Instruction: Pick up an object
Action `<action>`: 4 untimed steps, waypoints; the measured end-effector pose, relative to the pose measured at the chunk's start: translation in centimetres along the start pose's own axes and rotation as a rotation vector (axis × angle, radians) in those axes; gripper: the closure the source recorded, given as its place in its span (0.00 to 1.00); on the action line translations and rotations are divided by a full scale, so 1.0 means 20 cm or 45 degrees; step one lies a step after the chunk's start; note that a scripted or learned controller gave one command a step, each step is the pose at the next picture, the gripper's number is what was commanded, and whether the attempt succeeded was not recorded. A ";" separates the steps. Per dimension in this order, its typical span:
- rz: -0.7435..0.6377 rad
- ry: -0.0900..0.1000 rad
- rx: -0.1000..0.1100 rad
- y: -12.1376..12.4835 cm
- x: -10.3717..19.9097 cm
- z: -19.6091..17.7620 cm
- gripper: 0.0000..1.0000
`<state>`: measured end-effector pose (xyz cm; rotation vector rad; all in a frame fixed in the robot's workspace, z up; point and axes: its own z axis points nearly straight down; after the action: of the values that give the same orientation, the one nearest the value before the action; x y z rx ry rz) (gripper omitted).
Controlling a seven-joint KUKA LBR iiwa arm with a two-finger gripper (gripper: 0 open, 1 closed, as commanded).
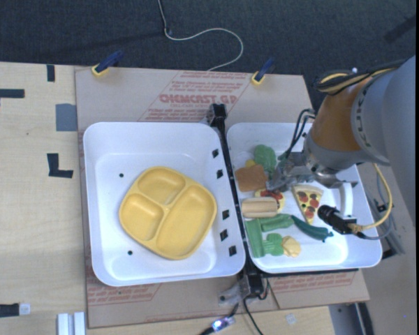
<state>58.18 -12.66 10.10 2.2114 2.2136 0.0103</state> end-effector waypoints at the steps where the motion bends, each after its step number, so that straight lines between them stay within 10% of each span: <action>1: 0.000 0.004 0.012 0.00 -0.03 -0.31 1.00; 3: -0.001 0.005 0.016 0.02 -0.06 -0.62 1.00; 4: -0.006 0.007 0.019 0.13 0.19 -0.56 1.00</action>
<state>60.57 -8.90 21.38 2.2162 2.2295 -0.0003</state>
